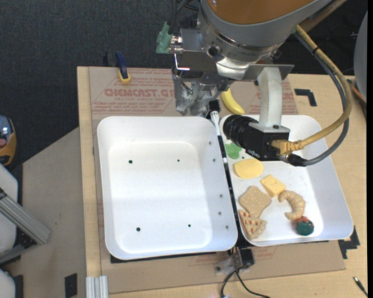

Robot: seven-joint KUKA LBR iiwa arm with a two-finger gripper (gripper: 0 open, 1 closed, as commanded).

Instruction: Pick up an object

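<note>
Trouble could come from crowding: banana (pixel 233 102) lies just beside the gripper (pixel 198 105), near the bin wall (pixel 220 145); finger opening cannot be told

The scene is viewed from a single fixed camera mounted above the bench and tilted downward, so that the far edge lies at the top of the frame. Both shallow white plastic bins, the left one (pixel 157 186) and the right one (pixel 326 192), are taken in whole, resting on a brown cardboard sheet (pixel 145 87). The grey arm with its orange band (pixel 250 17) is seen large at the far side, close beneath the lens. Dark floor is included at the left.
</note>
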